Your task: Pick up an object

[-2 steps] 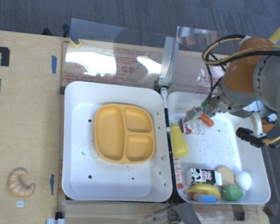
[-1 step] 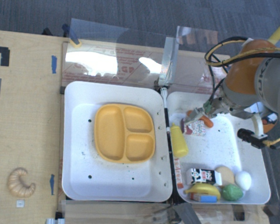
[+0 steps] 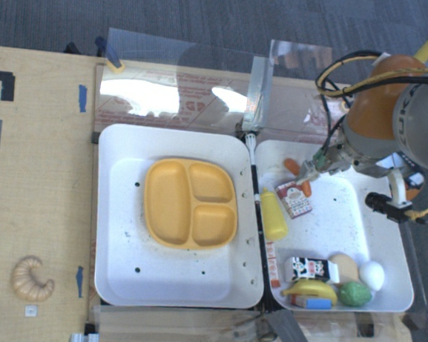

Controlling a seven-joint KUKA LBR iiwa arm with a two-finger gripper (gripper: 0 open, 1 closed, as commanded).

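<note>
1. Reaching in from 3 o'clock, the arm (image 3: 398,108) hangs over the right bin (image 3: 397,253); gripper (image 3: 320,167) sits low at the bin's 11 o'clock corner.
2. Fingers: cannot tell whether they are spread or closed; blurred and too small here.
3. Just beside the gripper tip: orange carrot (image 3: 292,167) at 9 o'clock, red carton (image 3: 295,199) at 7 o'clock. Contact cannot be judged.
4. Yellow bottle (image 3: 273,216) lies along the bin's 9 o'clock wall.
5. At 6 o'clock, clustered: cow-print box (image 3: 311,270), banana (image 3: 311,289), green ball (image 3: 354,293), egg (image 3: 372,276).
6. Left bin (image 3: 113,217) carries a yellow divided plate (image 3: 191,203), centred.
7. Croissant (image 3: 32,278) on the tabletop (image 3: 30,188), at 7 o'clock, well apart.
</note>
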